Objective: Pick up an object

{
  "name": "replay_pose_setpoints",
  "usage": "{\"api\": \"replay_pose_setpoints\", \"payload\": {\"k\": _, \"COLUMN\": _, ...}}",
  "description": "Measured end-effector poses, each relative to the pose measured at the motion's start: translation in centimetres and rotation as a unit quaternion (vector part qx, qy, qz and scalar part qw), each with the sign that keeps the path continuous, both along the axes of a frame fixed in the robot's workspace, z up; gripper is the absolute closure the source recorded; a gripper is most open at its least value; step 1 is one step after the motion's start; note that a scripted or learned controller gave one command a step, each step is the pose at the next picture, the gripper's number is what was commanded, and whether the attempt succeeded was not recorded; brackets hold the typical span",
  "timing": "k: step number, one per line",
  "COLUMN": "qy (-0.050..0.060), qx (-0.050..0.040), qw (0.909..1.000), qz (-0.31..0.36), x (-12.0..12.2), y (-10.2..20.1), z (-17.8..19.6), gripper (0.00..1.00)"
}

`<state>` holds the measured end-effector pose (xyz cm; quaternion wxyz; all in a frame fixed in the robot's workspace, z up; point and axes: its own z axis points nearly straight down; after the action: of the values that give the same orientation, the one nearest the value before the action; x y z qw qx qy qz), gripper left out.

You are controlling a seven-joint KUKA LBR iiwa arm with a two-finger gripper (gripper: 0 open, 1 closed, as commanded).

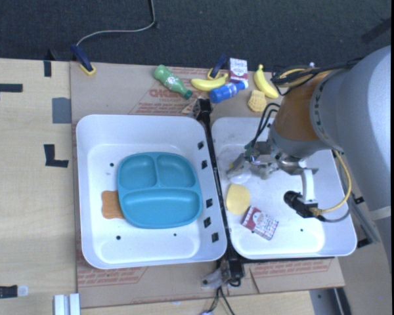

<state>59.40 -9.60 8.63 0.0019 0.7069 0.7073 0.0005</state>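
Right bin [328, 241]: one pincer [244, 165], grip state indiscernible; just below it one yellow round piece [237, 198], one red-and-white packet [259, 222]; far left, one blue divided plate [159, 189].

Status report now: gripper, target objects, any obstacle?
Gripper low in right bin, nothing seen held. Yellow round piece and red packet lie just below it. No obstacle seen.
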Motion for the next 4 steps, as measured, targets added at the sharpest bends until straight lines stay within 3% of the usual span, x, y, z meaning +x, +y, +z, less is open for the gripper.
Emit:
{"api": "replay_pose_setpoints", "payload": {"k": 1, "qy": 0.001, "qx": 0.0006, "qw": 1.0, "qz": 0.0, "x": 4.8, "y": -0.6, "z": 2.6, "gripper": 0.0}}
{"api": "replay_pose_setpoints", "payload": {"k": 2, "qy": 0.001, "qx": 0.001, "qw": 1.0, "qz": 0.0, "x": -2.8, "y": 0.0, "z": 0.0, "gripper": 0.0}}
{"api": "replay_pose_setpoints", "payload": {"k": 3, "qy": 0.0, "qx": 0.0003, "qw": 1.0, "qz": 0.0, "x": 5.8, "y": -0.4, "z": -0.1, "gripper": 0.0}}
{"api": "replay_pose_setpoints", "payload": {"k": 4, "qy": 0.0, "qx": -0.0003, "qw": 1.0, "qz": 0.0, "x": 4.2, "y": -0.1, "z": 0.0, "gripper": 0.0}}
